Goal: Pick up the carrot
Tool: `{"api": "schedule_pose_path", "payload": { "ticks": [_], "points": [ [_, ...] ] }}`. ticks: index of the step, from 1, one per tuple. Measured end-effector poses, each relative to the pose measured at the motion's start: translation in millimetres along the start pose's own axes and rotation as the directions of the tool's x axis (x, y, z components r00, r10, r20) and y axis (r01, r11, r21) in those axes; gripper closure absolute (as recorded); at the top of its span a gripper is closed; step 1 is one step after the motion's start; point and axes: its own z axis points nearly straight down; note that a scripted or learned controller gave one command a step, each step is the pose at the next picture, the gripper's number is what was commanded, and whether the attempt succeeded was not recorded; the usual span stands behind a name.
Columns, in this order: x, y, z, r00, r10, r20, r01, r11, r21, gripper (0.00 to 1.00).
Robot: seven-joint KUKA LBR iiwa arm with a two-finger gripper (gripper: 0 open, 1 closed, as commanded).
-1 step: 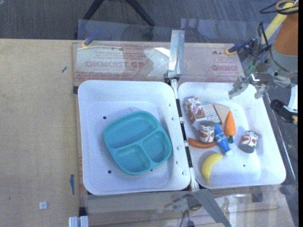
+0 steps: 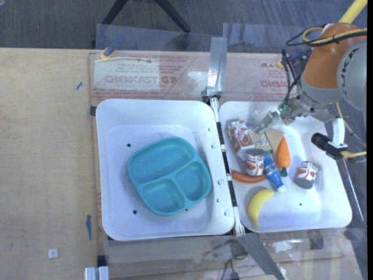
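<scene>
Left bin: the shallow white plastic bin (image 2: 111, 174) on the left is holding one item, a teal three-compartment plastic tray (image 2: 169, 175), which is lying flat and slightly rotated near the bin's middle.
Left bin margins: bare white floor is showing on all sides of the tray, widest along the far and left walls.
Right bin: the shallow white plastic bin (image 2: 326, 212) on the right is carrying a cluster of small goods in its left and central part.
Carrot: the orange tapered plastic carrot (image 2: 283, 152) is lying in the right bin's centre, its length running toward the far wall, just beside a tan wedge-shaped piece (image 2: 273, 139) on its left.
Neighbours: a blue plastic bottle (image 2: 273, 174) is lying just beside the carrot's near end; a small printed can (image 2: 254, 163) is standing to its left; a red and white printed carton (image 2: 239, 135) is lying by the divider; a red elongated sausage-like item (image 2: 247, 177) and a yellow plastic banana (image 2: 260, 203) are sitting nearer the front.
Right side item: a second small printed can (image 2: 306, 172) is lying apart from the carrot, to its right.
Open room: the front right corner of the right bin is showing bare floor.
Gripper: the two-finger gripper (image 2: 274, 117) is hanging over the right bin's far part, above and apart from the carrot; its opening cannot be told, and nothing is visibly held.
</scene>
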Motion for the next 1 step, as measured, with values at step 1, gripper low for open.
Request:
{"api": "schedule_pose_path", "payload": {
  "ticks": [1],
  "points": [
    [0.2,1.6,-8.1,1.0,-0.001,-0.001,0.001,1.0,-0.002,1.0]
  ]
}}
